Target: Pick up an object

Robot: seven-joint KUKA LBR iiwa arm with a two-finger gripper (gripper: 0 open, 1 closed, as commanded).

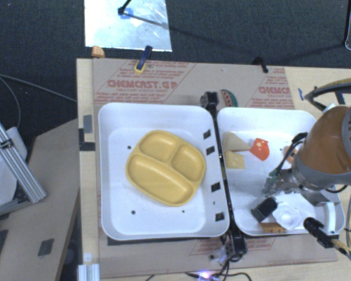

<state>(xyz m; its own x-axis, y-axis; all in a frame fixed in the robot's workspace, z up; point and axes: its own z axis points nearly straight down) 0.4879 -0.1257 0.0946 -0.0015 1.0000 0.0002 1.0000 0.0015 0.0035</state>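
Robotics lab: white bins (164,111) on bench, aluminium framing (14,160), cables.

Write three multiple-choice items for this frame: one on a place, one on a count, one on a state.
1. Where does the yellow plastic divided tray lie?
A. left white bin
B. right white bin
C. on the cardboard

2. How many compartments does it have?
A. two
B. three
C. five

3. How does the tray lie?
A. open side up
B. overturned
C. on edge

Answers:
1 A, it sits inside the left white bin.
2 B, its ridges divide one long section from two smaller ones.
3 A, its hollows face the camera.

The grey arm's end effector is over the right white bin.
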